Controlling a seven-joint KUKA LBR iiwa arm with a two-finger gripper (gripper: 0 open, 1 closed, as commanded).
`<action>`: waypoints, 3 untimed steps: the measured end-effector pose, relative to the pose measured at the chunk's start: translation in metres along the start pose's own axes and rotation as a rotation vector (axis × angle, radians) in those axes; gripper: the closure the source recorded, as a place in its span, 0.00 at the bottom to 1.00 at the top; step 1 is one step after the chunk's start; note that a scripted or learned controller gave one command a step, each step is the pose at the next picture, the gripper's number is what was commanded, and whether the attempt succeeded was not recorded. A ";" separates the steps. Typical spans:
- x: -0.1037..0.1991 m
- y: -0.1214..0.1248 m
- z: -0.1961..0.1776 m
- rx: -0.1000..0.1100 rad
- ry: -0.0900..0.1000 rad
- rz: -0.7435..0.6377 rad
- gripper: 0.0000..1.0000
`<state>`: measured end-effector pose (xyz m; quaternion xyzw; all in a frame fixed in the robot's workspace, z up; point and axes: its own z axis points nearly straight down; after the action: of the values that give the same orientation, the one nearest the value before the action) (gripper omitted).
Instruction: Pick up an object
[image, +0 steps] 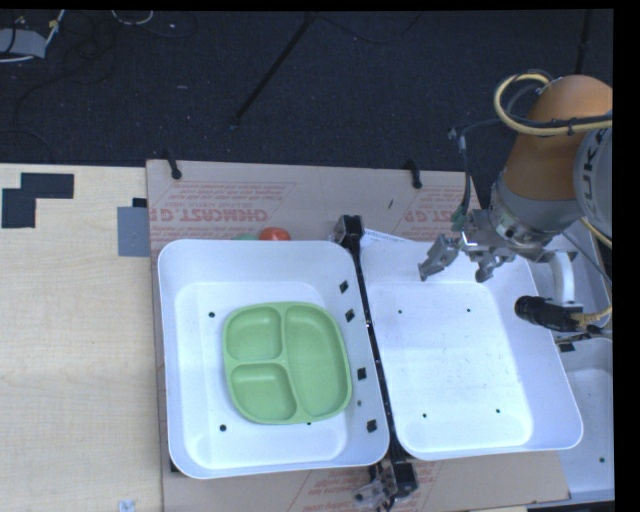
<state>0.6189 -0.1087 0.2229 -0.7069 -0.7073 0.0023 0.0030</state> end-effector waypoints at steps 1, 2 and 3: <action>-0.002 0.008 0.058 0.000 0.000 0.001 0.00; 0.001 0.009 0.123 0.001 0.000 0.002 0.00; 0.000 0.010 0.109 -0.003 0.000 0.005 1.00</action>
<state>0.6281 -0.1088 0.1141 -0.7087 -0.7055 0.0014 0.0019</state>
